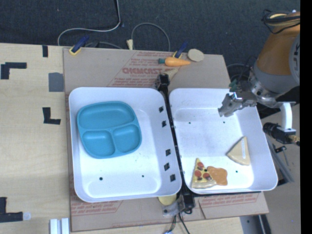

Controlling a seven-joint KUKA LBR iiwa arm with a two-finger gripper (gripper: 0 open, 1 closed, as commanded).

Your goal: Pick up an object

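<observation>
**Hand poised over right bin, nothing gripped**

Arm (278, 57) reached in from 3 o'clock, and its hand (229, 106) hung over the upper part of the right bin (204, 101), toward that bin's 1 o'clock corner. Nothing lay between the fingers; whether they were spread or closed, I cannot tell, as they showed as one small grey shape from above.

Two things lay in that bin, both well apart from the hand. A pizza slice (208, 174) sat flat at the bin's 6 o'clock, close to the near wall and the divider, its crust pale, its top orange-yellow with red spots. A pale wedge (239, 151), cream-coloured and triangular with its tip toward 12 o'clock, lay at about 4 o'clock, near the right wall. Either would serve as the object to pick. Both looked thin and flat, so a two-finger grasp would probably have to come straight down and catch an edge; the wedge's nearness to the wall might crowd one finger.

The hand's high position suited a start: it was clear of both pieces, with a short travel toward 6 o'clock to reach the wedge.

In the left bin (87, 184) a blue tray (109, 129) with three compartments lay at its 10 o'clock. A toy carrot (176, 61) rested on the table (29, 145) beyond the bins at 12 o'clock.
</observation>
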